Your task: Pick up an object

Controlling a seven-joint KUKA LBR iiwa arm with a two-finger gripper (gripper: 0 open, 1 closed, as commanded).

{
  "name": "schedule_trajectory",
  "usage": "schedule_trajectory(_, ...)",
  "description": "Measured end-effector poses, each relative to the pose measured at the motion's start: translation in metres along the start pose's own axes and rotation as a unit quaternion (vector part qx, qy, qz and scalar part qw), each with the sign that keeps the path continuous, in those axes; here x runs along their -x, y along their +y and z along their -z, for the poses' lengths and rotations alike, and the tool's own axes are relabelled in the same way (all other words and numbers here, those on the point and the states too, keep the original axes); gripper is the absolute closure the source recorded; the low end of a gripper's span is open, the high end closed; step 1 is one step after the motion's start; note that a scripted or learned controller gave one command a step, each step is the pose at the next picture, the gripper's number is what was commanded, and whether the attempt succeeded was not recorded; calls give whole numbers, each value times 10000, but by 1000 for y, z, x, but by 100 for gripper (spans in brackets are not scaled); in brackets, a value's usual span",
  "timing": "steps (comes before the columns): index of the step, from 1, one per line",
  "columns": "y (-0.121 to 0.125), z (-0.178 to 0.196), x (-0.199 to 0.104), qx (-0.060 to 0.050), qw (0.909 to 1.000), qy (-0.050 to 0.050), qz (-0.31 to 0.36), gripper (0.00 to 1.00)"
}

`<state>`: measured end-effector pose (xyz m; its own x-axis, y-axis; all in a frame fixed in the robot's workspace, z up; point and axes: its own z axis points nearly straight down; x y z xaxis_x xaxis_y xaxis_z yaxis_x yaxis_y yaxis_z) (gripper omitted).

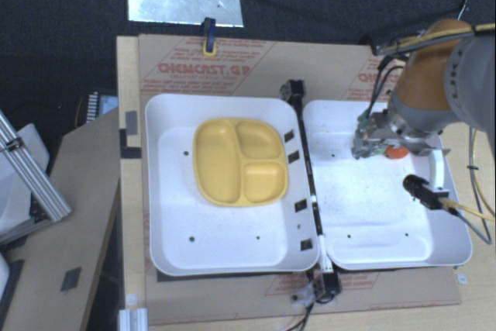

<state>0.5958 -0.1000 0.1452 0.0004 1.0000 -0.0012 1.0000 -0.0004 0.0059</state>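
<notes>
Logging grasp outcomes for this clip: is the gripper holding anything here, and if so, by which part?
It cannot be told. The gripper sits low in the right bin, beside a small orange object, but nothing shows between its fingers.

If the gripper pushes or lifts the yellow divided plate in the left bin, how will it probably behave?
The yellow divided plate looks like moulded plastic, so it is probably stiff and light for its size. It lies flat and low in the left bin, so it should slide rather than tip or roll. Its smooth, rounded rim gives two fingers little to grip, so it may slip.
</notes>
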Motion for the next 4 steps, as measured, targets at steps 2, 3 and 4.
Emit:
schedule_trajectory(2,3,106,-1,2,10000,1,26,100)
schedule_trajectory(3,-17,95,-58,-30,10000,11,41,100)
schedule_trajectory(4,-33,82,-110,-34,10000,16,48,100)
